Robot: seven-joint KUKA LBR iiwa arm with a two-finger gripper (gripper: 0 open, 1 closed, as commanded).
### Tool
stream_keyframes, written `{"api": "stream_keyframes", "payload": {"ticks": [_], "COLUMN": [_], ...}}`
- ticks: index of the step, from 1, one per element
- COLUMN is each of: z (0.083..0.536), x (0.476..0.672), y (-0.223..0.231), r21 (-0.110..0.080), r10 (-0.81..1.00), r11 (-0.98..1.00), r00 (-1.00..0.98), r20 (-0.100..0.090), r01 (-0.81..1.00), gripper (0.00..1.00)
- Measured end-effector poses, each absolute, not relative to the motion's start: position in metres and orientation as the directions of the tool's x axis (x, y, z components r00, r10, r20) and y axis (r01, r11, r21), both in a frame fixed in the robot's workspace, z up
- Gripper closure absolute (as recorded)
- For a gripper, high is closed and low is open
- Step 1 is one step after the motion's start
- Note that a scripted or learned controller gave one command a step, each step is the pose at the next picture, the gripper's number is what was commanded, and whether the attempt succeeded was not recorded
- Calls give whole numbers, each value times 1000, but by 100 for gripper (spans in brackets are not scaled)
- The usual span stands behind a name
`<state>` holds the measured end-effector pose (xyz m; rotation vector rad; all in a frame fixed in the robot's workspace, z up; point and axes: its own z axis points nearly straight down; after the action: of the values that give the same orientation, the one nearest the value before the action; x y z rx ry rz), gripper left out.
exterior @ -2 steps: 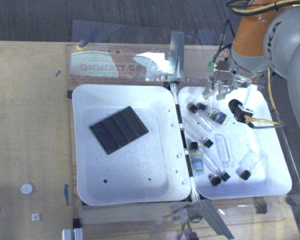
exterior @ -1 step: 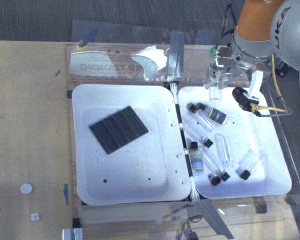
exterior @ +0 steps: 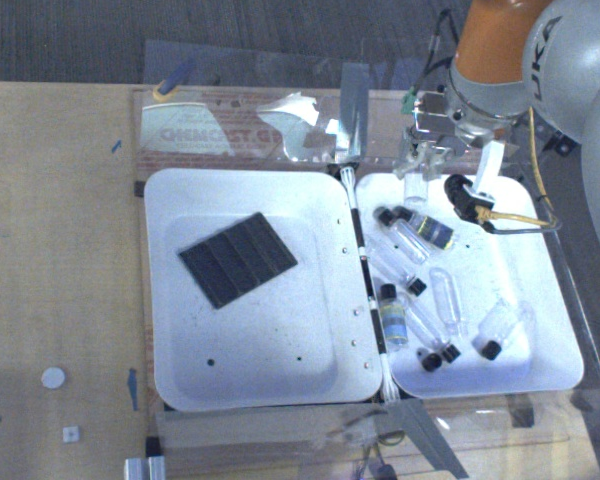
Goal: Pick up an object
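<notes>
Both bins, the left bin (exterior: 180,368) and the right bin (exterior: 540,363), are seen to be white. A ribbed dark grey panel (exterior: 238,259) is noted in the left bin. Clear vials (exterior: 446,303) with black caps are recorded in the right bin. The arm (exterior: 570,43) is grey, banded in orange. The bench (exterior: 50,218) is tan.

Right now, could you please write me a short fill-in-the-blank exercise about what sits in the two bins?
1. The dark ribbed pad lies in the ____ bin.
2. The clear bottles lie in the ____ bin.
3. The caps on the clear bottles are coloured ____.
4. The gripper hangs over the ____ bin's far edge.

Missing words: left; right; black; right
</notes>
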<state>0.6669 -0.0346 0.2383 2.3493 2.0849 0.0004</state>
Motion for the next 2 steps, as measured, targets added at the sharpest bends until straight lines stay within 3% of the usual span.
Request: {"api": "stream_keyframes", "payload": {"ticks": [2], "z": [259], "x": [669], "y": [-34], "r21": [7], "r10": [993], "r11": [-118], "r00": [118], "r20": [-2], "r01": [993], "gripper": [100]}}
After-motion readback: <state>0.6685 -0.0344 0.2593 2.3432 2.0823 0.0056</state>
